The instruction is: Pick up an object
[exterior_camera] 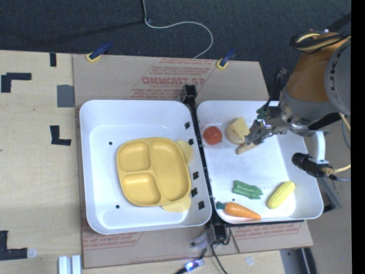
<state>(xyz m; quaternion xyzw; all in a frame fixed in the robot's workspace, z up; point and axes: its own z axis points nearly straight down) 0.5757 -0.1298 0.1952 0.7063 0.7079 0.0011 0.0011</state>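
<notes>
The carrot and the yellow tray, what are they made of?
The carrot looks like smooth toy plastic: even orange colour with a soft sheen. The yellow tray also seems moulded plastic, matte, with rounded compartments. Neither can be confirmed from looks alone.

The right bin (296, 213) holds five small toy foods. A round red tomato (213, 135) sits near its left wall, toward the far end. Just right of it lies a pale cream lump (237, 129), with a tan, stick-like piece (246, 148) slanting out below it. Nearer the front, a green pod-shaped piece (247, 189) lies on its side around the middle. A yellow corn cob (281, 194) rests tilted to its right. An orange carrot (242, 210) with a green top lies along the front edge.
</notes>
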